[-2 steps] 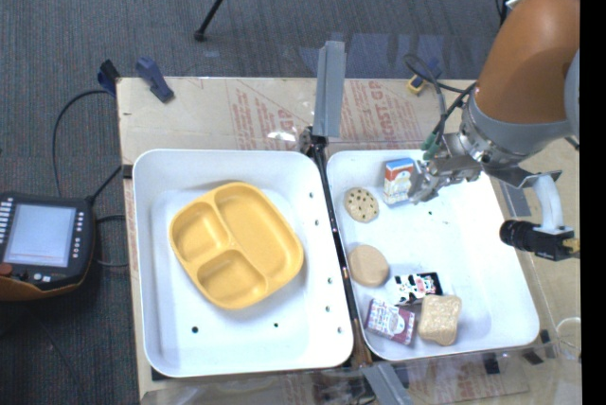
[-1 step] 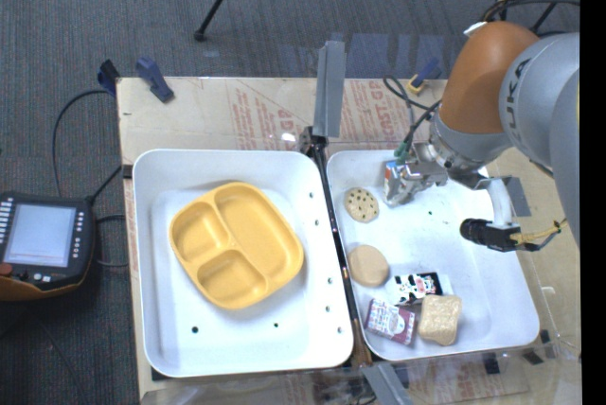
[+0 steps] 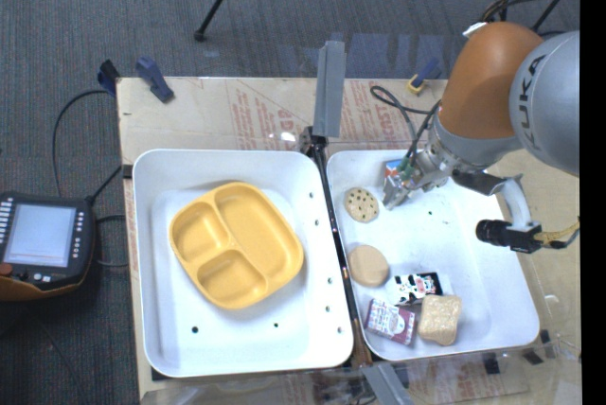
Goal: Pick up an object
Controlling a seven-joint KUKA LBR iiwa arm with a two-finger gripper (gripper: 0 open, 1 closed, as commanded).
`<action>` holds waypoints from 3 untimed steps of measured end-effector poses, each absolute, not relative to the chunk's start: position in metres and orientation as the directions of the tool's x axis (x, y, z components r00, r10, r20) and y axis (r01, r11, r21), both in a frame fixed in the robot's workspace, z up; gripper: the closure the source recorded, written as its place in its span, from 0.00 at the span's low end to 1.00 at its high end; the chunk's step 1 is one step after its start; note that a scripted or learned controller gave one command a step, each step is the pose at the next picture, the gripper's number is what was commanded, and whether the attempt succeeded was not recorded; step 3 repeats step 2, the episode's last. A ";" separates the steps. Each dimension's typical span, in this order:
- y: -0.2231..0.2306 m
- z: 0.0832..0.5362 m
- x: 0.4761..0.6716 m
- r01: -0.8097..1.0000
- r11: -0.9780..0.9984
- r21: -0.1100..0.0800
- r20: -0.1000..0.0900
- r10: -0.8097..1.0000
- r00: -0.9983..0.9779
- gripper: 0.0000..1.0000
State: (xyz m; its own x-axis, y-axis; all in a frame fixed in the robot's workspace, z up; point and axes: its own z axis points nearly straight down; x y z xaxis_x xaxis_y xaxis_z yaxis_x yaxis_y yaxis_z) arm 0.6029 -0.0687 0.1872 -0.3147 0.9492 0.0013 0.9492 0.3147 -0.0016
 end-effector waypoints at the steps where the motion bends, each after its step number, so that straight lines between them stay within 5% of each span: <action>1: -0.037 0.187 0.645 0.664 0.747 0.001 0.000 0.664 -0.747 1.00; 2: -0.040 0.187 0.631 0.867 0.499 -0.002 0.001 0.867 -0.499 1.00; 3: -0.040 0.187 0.631 0.867 0.499 -0.002 0.001 0.867 -0.499 1.00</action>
